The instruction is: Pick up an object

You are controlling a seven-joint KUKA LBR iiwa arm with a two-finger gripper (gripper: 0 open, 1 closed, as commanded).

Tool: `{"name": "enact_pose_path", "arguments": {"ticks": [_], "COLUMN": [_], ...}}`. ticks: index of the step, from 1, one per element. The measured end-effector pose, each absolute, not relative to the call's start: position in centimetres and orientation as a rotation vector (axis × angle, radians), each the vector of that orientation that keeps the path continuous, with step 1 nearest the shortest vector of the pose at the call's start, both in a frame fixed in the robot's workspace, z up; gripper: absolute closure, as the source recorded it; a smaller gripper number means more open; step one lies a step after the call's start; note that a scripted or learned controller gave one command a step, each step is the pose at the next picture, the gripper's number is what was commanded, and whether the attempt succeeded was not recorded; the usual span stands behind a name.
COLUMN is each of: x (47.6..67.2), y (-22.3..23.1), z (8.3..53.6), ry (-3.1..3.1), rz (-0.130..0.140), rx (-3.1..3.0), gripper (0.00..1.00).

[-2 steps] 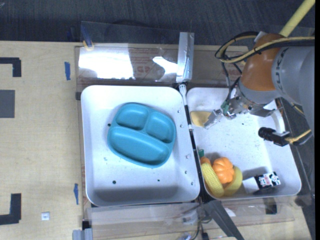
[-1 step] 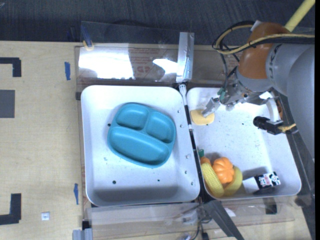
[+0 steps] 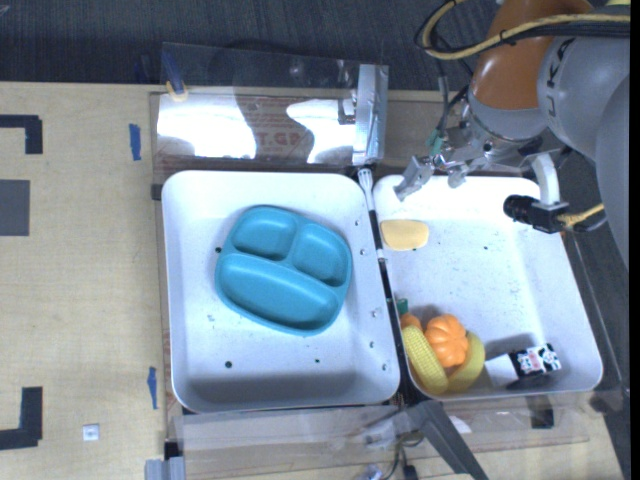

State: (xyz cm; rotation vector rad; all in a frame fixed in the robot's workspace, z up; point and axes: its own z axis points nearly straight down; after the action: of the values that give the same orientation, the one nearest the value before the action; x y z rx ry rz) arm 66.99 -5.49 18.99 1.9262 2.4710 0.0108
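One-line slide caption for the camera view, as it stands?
Arm's gripper above the right bin near a pale yellow piece; corn and orange pumpkin in its corner; blue divided plate in left bin.

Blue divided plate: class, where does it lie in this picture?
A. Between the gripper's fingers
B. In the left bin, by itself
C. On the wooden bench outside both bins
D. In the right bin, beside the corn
B. The blue divided plate lies flat in the left bin with nothing else around it, while the corn lies in the right bin.
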Motion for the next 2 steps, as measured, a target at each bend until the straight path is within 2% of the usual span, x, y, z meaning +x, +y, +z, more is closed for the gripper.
{"name": "enact_pose_path", "arguments": {"ticks": [1, 2], "x": [63.4, 66.8], "y": [-9.9, -10.3], "z": [8.8, 8.5], "ry": [2.532, 2.388], "rz": [0.005, 0.003], "rx": [1.850, 2.036], "gripper": [0.00, 0.00]}}
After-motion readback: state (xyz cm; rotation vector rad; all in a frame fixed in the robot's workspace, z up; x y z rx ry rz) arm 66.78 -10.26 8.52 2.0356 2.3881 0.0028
